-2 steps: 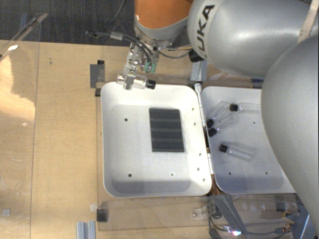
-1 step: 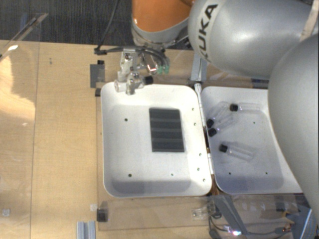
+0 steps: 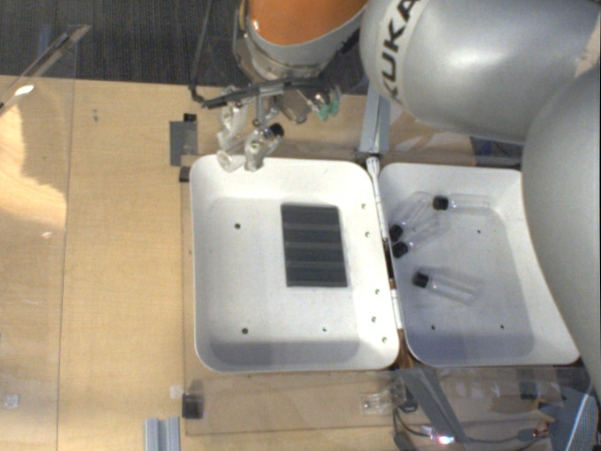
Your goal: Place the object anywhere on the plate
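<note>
**Dark plate in left bin, 3 vials in right**

Grey ribbed plate (image 3: 315, 244) is seen mid left bin (image 3: 211, 280). 3 clear black-capped vials (image 3: 441, 285) are scattered in the right bin (image 3: 526, 336). At 11 o'clock of the plate, the gripper (image 3: 239, 161) is poised over the bin's rim; its finger spacing cannot be told.

Arm (image 3: 488, 54) ran off the top and right edges and covered the right bin's (image 3: 470, 341) far right side. Gripper (image 3: 240, 161) too small to read. Clear vials (image 3: 441, 285) blurred, outlines faint.
</note>
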